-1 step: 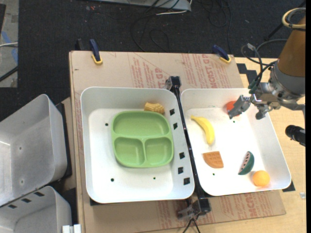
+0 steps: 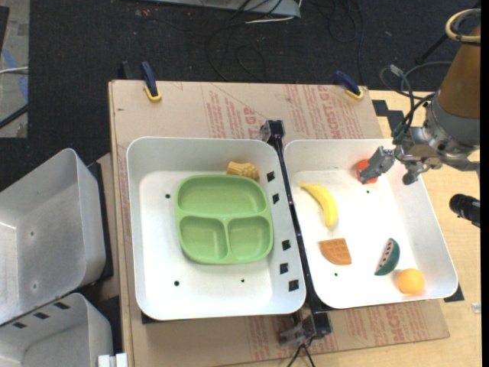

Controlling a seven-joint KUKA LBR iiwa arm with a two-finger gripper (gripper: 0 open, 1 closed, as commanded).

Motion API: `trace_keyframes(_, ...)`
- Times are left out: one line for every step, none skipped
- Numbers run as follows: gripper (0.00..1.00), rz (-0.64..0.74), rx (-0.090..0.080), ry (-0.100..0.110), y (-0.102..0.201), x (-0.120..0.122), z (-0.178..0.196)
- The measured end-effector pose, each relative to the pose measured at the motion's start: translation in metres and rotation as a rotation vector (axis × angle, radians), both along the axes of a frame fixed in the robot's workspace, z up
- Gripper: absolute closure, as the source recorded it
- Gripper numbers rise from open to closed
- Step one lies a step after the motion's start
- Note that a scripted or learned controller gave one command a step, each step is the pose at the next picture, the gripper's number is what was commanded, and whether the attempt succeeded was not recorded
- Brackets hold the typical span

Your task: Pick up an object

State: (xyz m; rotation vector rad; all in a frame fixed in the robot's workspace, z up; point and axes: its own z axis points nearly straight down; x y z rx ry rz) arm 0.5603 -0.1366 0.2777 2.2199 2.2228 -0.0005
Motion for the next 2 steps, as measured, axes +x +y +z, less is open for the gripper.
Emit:
trace_keyframes(0.00, -0.003, 0.001, 0.004, -0.001, 0.001, -0.043)
trace_keyframes(0.00, -0.003, 0.002, 0.006, 0.006, 0.000, -0.105)
